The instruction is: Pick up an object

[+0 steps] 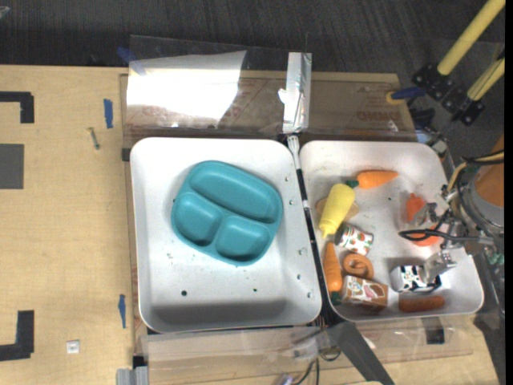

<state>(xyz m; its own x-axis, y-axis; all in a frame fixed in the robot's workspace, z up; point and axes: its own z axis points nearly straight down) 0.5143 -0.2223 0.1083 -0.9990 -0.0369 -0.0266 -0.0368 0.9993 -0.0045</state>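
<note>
Bottle (337,207) in rt bin (417,152): long axis tilted, cap up-right. Gripper (443,251) near rt wall, finger state can't tell.

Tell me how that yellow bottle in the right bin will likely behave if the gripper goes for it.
The yellow bottle lies on its side with a rounded body, so it will probably roll when nudged. Its smooth, plastic-looking surface may slip between fingers. It looks like a toy, likely light, and it could shift easily toward the carrot just beyond it.
</note>
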